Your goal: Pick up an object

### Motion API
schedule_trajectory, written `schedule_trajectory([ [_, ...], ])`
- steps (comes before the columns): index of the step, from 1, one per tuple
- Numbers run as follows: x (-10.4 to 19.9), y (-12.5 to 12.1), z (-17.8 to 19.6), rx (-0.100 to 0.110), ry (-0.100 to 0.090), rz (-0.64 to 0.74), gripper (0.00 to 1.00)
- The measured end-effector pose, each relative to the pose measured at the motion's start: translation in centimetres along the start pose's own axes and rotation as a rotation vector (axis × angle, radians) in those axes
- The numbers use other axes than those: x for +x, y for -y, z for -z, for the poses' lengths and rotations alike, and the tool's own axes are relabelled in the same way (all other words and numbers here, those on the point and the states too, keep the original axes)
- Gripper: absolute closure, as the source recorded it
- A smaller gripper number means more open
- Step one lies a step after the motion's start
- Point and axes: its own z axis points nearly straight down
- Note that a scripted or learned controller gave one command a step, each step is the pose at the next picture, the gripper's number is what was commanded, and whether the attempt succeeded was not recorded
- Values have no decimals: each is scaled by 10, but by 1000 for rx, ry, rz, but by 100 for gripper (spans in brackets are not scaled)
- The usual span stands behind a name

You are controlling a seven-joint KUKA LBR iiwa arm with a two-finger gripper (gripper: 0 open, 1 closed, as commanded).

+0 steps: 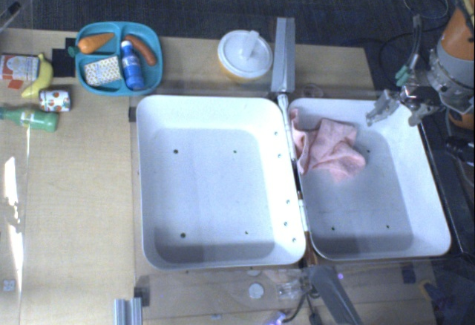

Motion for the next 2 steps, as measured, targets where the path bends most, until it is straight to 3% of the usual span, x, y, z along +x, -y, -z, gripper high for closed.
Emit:
schedule_trajectory([
  [1,-2,-11,-134,2,-1,27,0],
  [2,29,32,-190,-10,2,44,0],
])
